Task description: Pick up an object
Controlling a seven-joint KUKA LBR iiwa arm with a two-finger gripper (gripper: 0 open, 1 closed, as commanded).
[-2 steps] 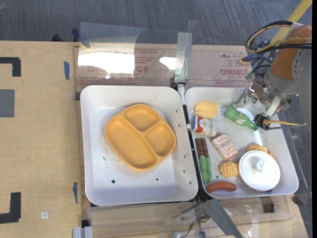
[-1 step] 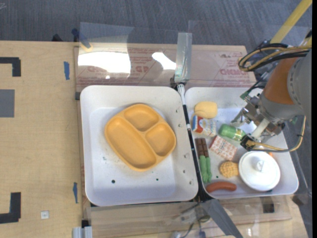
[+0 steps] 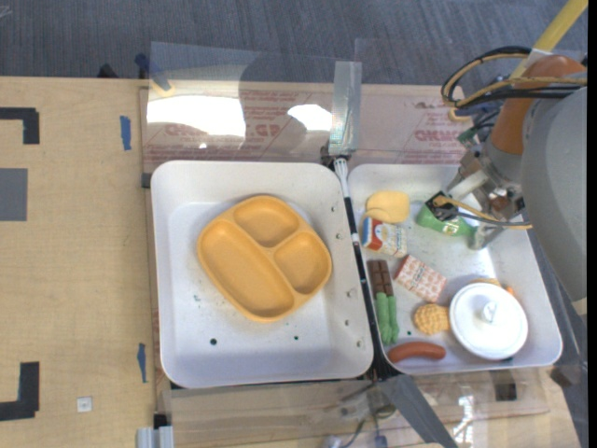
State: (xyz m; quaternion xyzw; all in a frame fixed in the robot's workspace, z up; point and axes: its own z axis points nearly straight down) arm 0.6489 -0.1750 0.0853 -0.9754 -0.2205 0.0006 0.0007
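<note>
Nothing looks lifted yet: the left bin [image 3: 177,343] bears an orange plate [image 3: 264,257], and the right bin [image 3: 522,269] holds a litter of toys, the biggest a white bowl [image 3: 488,320] at 5 o'clock. The gripper [image 3: 478,220] sits low at 1 o'clock of that bin, touching or just beside a green block [image 3: 437,220] at 12 o'clock, the likely target. Whether the gripper is open or closed on it I cannot tell, so I judge the grasp unproven and the lift yet to do.

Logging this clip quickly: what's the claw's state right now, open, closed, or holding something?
Claw: cannot be told; it is down in the right bin, next to a green box.
</note>
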